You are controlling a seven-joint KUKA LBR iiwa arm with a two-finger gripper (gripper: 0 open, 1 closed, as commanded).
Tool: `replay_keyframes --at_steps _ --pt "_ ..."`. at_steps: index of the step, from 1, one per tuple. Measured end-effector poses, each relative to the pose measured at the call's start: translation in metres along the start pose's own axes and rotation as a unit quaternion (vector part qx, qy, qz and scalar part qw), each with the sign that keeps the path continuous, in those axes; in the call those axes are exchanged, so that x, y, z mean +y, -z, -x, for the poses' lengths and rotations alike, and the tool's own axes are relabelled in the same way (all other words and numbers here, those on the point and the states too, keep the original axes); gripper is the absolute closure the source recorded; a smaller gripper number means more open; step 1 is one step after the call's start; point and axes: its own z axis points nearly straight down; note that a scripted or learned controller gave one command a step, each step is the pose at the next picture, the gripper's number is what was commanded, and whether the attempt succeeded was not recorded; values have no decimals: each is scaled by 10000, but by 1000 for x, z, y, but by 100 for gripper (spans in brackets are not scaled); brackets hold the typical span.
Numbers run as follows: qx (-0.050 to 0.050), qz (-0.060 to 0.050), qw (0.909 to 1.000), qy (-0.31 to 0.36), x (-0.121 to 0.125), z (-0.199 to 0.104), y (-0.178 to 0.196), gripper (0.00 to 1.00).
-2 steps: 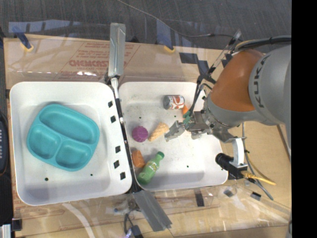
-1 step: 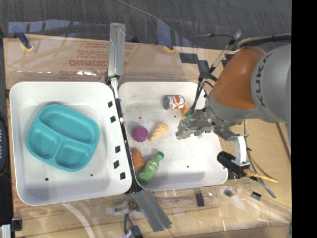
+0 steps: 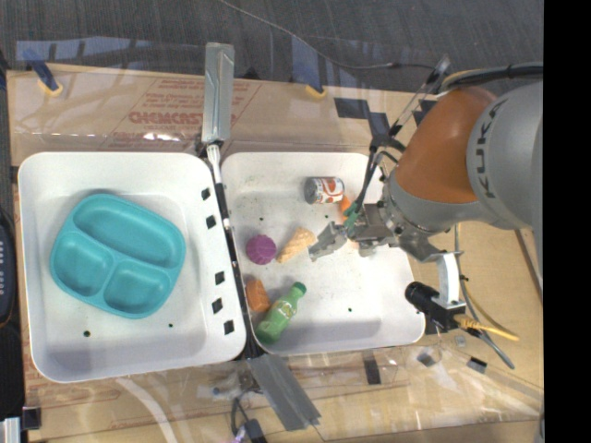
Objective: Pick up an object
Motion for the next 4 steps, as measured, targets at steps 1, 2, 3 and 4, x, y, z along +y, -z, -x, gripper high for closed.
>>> replay_keyframes --at_steps 1,2,3,4 --pt "4 11 9962 872 -32 -42 -89 0" --pt "-2 28 9995 -313 28 -36 -121 0" --pt "-1 38 9994 335 76 -31 -119 0" --pt "6 28 9994 358 76 -32 -110 100"
